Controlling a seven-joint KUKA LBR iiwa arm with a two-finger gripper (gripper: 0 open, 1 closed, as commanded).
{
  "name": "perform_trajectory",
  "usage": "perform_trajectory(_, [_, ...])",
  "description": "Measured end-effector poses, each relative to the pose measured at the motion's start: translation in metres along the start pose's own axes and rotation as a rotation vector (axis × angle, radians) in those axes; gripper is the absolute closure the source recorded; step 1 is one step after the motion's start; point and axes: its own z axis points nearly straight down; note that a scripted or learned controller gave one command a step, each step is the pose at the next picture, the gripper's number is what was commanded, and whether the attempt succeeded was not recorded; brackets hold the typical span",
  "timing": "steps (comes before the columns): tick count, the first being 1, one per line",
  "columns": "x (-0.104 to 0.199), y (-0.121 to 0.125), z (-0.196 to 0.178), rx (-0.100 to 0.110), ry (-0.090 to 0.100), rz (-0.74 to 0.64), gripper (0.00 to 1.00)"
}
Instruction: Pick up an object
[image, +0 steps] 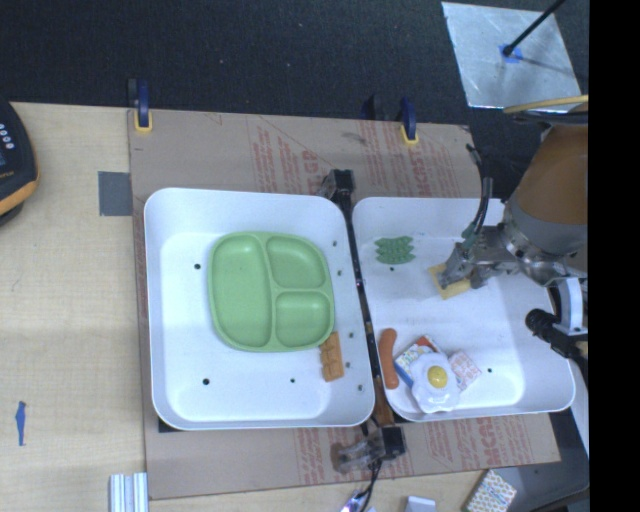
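Item: small yellow block (455, 287), lying in the right bin (500, 395), upper middle, directly under and touching the tool (468, 268). Tool state: lowered onto the block's upper edge; whether its grip is wide, narrow or closed on the block cannot be told, as the dark metal hides the tips. Risk, judged: the block appears off-centre, sticking out toward the lower left, so a closing grip may clip one corner and squirt it aside or let it drop on the lift. Adjacent: green leafy toy (394, 249) just to the left, near enough to be nudged if the block skids. Further off: fried-egg toy (436, 377), sausage (389, 357) and a printed packet (464, 368) at the bin's lower left corner. Left bin (160, 300): green divided plate (270, 290), small brown waffle-like piece (331, 357). All on the table (60, 300).
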Motion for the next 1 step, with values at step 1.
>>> perform_trajectory(1, [0.0866, 0.0103, -0.0506, -0.005, 0.001, -0.008, 1.00])
